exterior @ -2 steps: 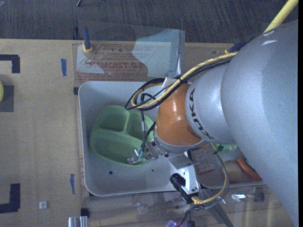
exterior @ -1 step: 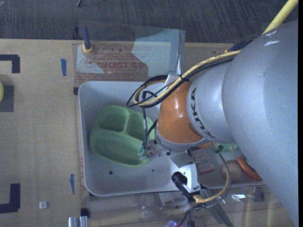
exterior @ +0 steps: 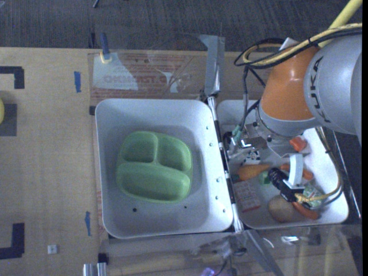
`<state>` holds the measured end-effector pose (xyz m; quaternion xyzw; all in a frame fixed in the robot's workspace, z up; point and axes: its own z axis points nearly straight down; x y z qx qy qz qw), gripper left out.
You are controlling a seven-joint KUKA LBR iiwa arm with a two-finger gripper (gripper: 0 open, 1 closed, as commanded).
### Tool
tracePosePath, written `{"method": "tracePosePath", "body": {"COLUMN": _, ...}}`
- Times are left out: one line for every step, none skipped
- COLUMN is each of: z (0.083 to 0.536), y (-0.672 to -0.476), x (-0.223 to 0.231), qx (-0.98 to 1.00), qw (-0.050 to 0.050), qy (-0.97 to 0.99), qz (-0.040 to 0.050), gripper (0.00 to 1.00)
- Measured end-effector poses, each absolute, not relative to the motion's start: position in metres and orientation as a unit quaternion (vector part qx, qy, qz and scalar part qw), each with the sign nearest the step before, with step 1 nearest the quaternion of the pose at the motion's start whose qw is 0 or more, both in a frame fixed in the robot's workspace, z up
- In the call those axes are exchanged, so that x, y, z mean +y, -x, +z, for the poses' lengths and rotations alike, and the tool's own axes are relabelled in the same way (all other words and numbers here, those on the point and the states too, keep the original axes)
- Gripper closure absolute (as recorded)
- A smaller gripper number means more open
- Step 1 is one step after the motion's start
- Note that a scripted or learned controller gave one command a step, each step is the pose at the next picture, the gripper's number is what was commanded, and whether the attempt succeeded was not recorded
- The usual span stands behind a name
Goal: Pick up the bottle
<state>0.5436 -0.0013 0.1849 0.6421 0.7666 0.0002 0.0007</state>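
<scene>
Right, gripper [exterior: 246,144] low in the right bin [exterior: 340,210], open or closed I can't tell; the bottle [exterior: 253,171], I think, lies orange just beside it among clutter, so I'd centre over its body before closing

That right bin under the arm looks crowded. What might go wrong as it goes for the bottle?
The right bin is cluttered: a brown rounded item, an orange piece and a printed card lie close together, so the end effector may nudge or catch the wrong thing. It also sits near the wall between the bins and might bump it. I cannot tell which item is the bottle.
</scene>
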Motion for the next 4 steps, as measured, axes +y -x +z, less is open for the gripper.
{"method": "tracePosePath", "body": {"z": 0.099, "y": -0.511, "x": -0.099, "qx": 0.765, "qw": 0.0, "qy": -0.644, "qz": -0.0003, "gripper": 1.0}}
{"method": "tracePosePath", "body": {"z": 0.101, "y": -0.512, "x": -0.106, "qx": 0.762, "qw": 0.006, "qy": -0.647, "qz": -0.0023, "gripper": 0.0}}
{"method": "tracePosePath", "body": {"z": 0.221, "y": -0.538, "x": -0.154, "qx": 0.712, "qw": 0.001, "qy": -0.702, "qz": 0.0001, "gripper": 0.0}}
{"method": "tracePosePath", "body": {"z": 0.12, "y": -0.487, "x": -0.138, "qx": 0.72, "qw": -0.001, "qy": -0.694, "qz": -0.0004, "gripper": 0.0}}
